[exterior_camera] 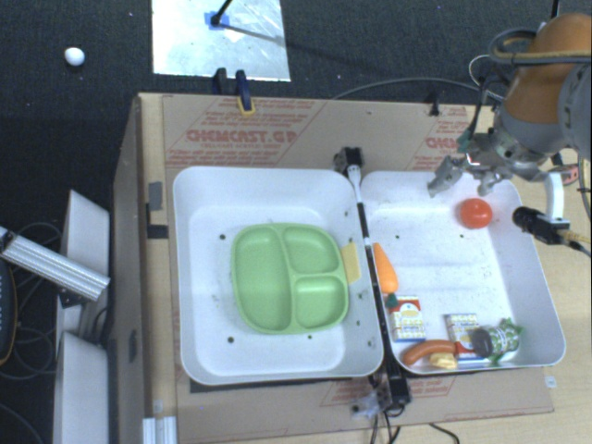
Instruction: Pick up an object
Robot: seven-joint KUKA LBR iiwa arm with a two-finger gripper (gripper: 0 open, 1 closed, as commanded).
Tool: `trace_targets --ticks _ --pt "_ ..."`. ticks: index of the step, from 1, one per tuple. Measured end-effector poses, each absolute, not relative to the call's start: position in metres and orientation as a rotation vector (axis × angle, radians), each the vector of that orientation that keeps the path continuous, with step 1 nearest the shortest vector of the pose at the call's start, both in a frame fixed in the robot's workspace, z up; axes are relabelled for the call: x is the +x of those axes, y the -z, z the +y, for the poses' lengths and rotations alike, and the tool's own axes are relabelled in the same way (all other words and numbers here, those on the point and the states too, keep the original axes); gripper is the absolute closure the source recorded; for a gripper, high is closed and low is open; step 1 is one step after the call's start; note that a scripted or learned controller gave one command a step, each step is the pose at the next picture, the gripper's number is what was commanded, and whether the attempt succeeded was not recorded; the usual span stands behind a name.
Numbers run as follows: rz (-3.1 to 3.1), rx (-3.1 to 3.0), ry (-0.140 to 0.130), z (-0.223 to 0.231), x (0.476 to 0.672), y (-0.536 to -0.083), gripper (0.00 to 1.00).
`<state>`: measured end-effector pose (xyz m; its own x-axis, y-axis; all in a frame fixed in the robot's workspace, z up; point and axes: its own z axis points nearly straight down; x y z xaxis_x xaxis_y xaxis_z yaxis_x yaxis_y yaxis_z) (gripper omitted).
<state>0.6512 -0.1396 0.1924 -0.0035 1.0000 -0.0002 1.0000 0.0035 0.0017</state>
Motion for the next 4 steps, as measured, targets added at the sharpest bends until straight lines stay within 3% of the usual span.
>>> trace_targets --ticks 1,2,4 --pt "2.226 2.208 -0.018 -0.176 0.646 -0.105 0.0" --pt "2.228 2.214 -0.009 -0.204 0.671 -0.086 0.0" --pt "2.222 2.22 0.0 -0.207 0.517 -0.084 0.0"
